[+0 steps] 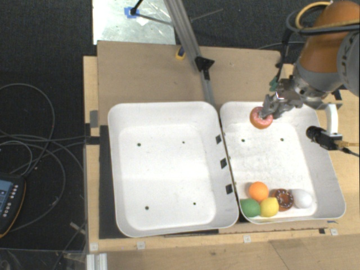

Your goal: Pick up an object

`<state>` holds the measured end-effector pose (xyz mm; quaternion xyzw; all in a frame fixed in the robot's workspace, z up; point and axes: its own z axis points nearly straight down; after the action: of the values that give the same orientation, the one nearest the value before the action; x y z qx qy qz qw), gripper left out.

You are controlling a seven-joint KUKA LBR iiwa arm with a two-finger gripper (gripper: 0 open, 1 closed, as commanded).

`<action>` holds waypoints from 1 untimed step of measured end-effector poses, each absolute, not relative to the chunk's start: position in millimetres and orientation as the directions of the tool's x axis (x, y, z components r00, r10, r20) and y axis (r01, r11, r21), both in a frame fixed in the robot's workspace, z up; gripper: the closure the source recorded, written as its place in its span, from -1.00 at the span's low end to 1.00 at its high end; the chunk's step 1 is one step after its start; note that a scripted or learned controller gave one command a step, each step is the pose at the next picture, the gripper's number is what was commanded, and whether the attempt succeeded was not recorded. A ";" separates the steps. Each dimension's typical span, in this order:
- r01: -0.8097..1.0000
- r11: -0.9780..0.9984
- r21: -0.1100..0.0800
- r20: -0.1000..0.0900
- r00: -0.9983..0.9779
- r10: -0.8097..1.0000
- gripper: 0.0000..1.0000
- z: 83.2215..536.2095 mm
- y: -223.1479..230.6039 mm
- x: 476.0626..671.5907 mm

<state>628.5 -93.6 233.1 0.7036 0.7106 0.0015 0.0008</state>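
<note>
In the upper right of the frame, above the right bin (323,176), gripper (269,110) closed on a pink donut (261,118), apparently lifted clear, so pick seemingly done; orange ball (258,190) and others left at bottom.

The arm (329,44) is cut off by the right and top edges. The tool (270,108) covers the top of the pink donut (260,118), and its tips are too small and dark to tell apart. The orange ball (258,190) hides part of the chocolate donut (282,199).
</note>
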 end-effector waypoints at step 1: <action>1.000 0.011 0.003 0.002 -0.011 1.000 1.00 242.9 -44.9 639.4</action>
<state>639.4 -44.9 242.9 0.7032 0.7110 0.0019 0.0005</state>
